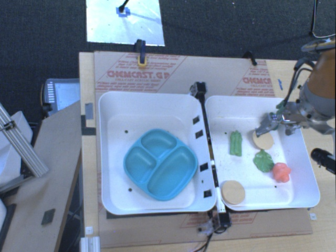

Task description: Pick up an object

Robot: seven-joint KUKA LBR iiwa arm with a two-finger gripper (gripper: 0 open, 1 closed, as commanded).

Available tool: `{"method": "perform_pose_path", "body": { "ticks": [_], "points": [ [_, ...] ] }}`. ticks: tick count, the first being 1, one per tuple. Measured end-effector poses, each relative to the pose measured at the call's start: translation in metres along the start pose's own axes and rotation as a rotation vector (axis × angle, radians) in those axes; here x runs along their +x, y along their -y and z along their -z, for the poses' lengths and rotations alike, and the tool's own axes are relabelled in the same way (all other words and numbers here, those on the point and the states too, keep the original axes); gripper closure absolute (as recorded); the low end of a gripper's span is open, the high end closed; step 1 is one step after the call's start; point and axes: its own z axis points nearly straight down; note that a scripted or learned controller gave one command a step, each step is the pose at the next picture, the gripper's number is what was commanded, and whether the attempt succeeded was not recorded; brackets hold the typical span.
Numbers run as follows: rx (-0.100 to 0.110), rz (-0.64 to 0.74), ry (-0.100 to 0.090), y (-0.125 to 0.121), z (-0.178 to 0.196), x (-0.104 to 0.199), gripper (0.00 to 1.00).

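The right bin [299, 156] holds several small items. A green pickle-like piece [235, 143] lies at its left. A pale tan disc [264, 141] sits near the middle, with a green leafy lump [263, 161] and an orange-red piece [282, 172] below it. A round tan biscuit [233, 192] rests in the front left corner. My gripper [275, 130] hangs over the bin's upper right part, open, with nothing between its fingers. Its left finger [262, 128] stands just above the tan disc's top edge.
The left bin [113, 156] bears a blue divided plate [160, 164]. A black clip strip [205, 140] runs along the wall between the bins. The grey arm with its orange band [321, 83] comes in from the right. A cardboard sheet [157, 72] lies under both bins.
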Motion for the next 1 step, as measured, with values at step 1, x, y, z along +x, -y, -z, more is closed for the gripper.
{"method": "perform_pose_path", "body": {
  "ticks": [1],
  "points": [
    [0.000,-0.002,0.000,0.0021,-0.0405,0.0014,0.00]
  ]
}}
